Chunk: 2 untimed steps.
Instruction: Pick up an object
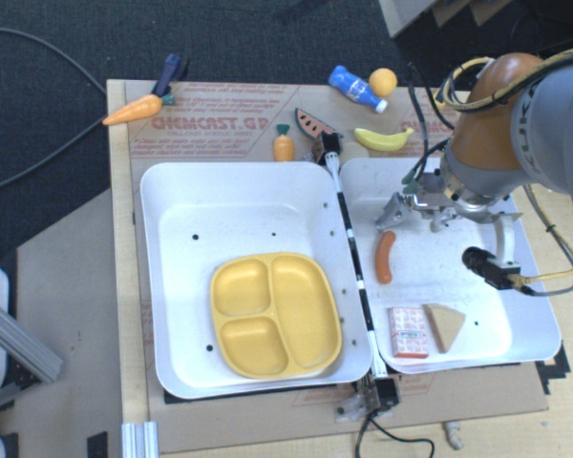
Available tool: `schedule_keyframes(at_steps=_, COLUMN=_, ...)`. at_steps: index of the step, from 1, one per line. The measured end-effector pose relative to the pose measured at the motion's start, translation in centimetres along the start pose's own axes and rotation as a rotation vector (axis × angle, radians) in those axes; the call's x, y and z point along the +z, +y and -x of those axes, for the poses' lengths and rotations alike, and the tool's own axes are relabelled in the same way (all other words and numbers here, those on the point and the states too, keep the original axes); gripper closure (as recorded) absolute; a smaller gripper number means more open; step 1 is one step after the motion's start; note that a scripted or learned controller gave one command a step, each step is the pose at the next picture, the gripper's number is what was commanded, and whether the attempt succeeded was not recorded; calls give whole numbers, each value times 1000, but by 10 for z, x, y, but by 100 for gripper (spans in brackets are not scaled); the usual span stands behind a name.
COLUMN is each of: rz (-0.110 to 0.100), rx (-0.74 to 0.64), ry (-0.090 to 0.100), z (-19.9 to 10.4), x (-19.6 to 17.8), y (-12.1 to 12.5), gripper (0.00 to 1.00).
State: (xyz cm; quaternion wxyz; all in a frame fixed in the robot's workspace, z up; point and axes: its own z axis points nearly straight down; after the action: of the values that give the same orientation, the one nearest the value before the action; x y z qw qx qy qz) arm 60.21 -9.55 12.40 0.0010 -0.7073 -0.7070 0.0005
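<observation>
Hand, finger state impossible to tell, poised above right white bin near small orange-red sausage; best lowered squarely astride sausage's long axis, clear of bin wall.

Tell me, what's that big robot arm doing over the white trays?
The grey and orange robot arm is reaching over the right white bin, trying to pick something up. Its pincer hangs just above a toy sausage lying near the bin's left edge. A small red packet and a tan wedge sit side by side at the bin's front. The left bin holds a yellow divided plate. Nothing has been lifted yet.
</observation>
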Motion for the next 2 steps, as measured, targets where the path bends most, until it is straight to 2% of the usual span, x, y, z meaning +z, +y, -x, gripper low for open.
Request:
schedule_keyframes(at_steps=1, rz=-1, rx=0, ry=0, z=-3, x=40, y=6, gripper=0)
schedule_keyframes(at_steps=2, rz=2, rx=0, ry=0, z=-3, x=29, y=7, gripper=100)
